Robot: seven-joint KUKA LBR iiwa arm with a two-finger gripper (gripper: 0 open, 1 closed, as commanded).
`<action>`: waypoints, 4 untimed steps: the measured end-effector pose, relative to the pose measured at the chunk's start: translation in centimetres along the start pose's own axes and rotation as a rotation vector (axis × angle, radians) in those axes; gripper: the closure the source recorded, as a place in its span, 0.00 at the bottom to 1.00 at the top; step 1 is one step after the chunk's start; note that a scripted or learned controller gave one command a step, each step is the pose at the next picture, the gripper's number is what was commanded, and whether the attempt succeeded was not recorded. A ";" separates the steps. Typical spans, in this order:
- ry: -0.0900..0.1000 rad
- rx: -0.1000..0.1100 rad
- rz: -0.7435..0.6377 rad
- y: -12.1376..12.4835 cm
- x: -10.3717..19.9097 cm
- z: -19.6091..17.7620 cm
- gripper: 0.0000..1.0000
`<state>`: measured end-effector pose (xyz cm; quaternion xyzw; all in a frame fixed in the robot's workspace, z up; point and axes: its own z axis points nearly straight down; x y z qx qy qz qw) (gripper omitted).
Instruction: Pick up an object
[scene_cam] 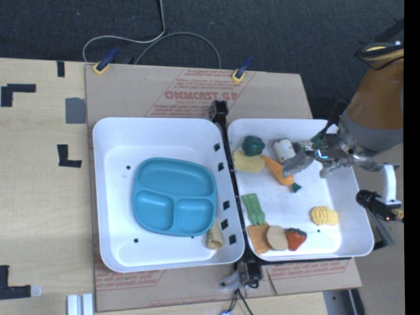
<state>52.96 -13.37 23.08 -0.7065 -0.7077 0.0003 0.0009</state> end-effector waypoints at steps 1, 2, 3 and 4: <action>-0.006 -0.008 -0.001 4.0 0.4 15.2 0.00; 0.000 0.026 0.003 10.8 3.2 14.6 0.00; 0.000 -0.004 0.000 11.3 3.3 13.3 1.00; 0.003 -0.005 -0.007 6.8 11.6 4.1 1.00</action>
